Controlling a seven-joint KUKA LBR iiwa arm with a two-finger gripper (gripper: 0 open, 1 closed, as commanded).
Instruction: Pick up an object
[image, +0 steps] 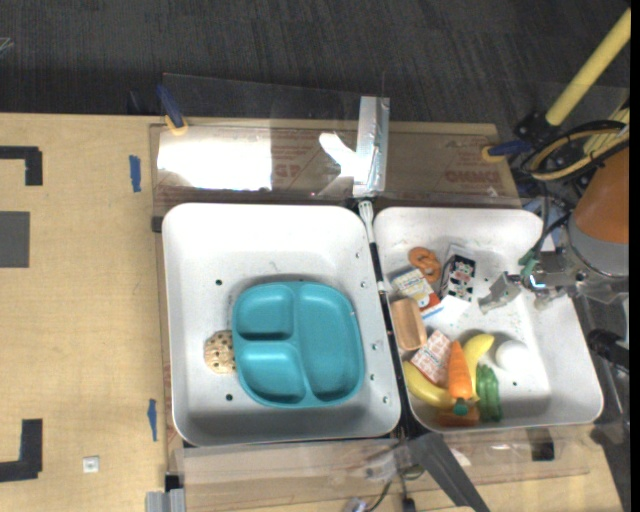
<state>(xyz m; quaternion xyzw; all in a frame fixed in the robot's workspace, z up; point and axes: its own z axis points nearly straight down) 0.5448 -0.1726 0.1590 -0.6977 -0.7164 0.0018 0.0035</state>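
The gripper (505, 288) is hovering low over the right bin (575, 395), near its far right side, with nothing showing between its fingers; their opening I cannot tell. The toy foods are lying just beside it, among them a carrot (459, 372) and banana (428, 388).
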